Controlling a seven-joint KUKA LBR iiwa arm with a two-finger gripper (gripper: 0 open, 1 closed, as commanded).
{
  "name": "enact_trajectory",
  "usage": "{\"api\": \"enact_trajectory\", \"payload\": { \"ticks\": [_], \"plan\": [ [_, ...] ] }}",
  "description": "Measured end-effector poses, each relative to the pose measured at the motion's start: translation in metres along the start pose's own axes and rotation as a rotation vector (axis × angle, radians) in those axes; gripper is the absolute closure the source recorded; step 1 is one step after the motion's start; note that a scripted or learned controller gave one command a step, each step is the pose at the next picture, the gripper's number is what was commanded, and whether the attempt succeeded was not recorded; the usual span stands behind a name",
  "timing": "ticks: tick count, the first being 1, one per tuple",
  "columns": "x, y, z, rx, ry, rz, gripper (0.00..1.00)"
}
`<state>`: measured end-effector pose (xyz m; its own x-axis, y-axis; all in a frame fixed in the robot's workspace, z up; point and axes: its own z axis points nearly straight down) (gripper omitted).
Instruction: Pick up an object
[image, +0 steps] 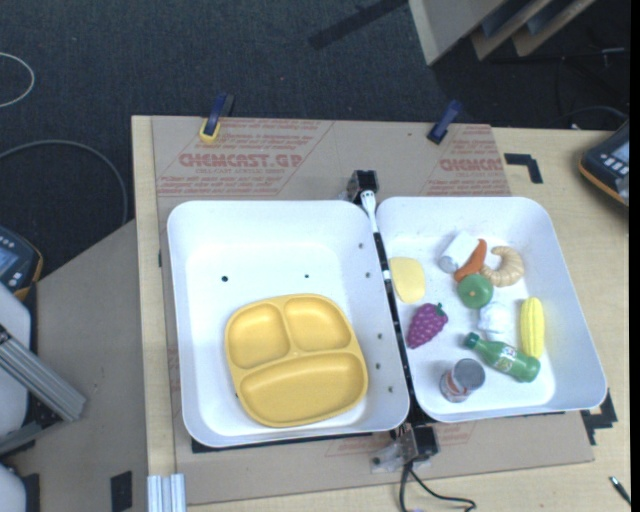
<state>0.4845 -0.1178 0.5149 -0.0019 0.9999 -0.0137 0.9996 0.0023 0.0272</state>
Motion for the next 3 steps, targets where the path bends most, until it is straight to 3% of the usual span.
{"api": "enact_trajectory", "payload": {
  "ticks": [1,2,3],
  "plan": [
    [-0.028,-0.009,0.090,0.037,0.015,0.006,1.00],
    [0.035,0.019,0.177,0.036,0.017,-0.005,1.00],
    [0.071,-0.007,0.079,0.014,0.014,-0.003,1.00]
  ]
}}
